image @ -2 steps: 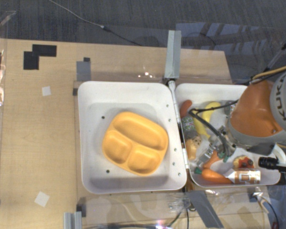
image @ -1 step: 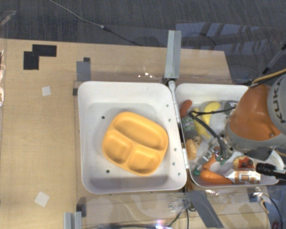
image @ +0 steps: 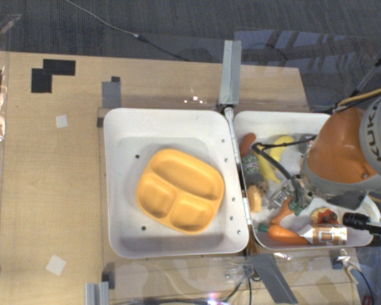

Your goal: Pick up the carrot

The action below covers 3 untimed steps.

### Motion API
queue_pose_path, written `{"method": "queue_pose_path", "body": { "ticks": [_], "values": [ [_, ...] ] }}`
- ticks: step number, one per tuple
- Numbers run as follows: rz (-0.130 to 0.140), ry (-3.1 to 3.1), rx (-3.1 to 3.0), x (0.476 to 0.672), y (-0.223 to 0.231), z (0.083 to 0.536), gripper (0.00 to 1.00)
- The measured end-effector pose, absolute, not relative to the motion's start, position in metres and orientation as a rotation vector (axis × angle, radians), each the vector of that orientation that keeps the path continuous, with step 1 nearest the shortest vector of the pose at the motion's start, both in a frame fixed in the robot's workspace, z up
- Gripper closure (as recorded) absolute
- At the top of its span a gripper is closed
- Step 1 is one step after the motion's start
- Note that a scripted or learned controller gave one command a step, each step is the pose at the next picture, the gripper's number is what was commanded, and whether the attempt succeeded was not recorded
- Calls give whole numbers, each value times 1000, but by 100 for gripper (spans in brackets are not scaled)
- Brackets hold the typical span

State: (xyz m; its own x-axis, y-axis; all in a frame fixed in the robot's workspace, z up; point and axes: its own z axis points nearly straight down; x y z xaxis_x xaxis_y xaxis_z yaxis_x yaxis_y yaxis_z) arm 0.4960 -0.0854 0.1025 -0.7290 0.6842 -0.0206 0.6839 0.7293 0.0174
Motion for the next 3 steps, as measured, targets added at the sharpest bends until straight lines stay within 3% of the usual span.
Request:
{"method": "queue_pose_path", "body": {
  "ticks": [1, 2, 3],
  "values": [
    [13, 2899, 1147, 496, -85, 102, 0],
    [8, 2822, 1356, 491, -86, 90, 0],
    [15, 2817, 1341, 495, -85, 102, 100]
  ]
}}
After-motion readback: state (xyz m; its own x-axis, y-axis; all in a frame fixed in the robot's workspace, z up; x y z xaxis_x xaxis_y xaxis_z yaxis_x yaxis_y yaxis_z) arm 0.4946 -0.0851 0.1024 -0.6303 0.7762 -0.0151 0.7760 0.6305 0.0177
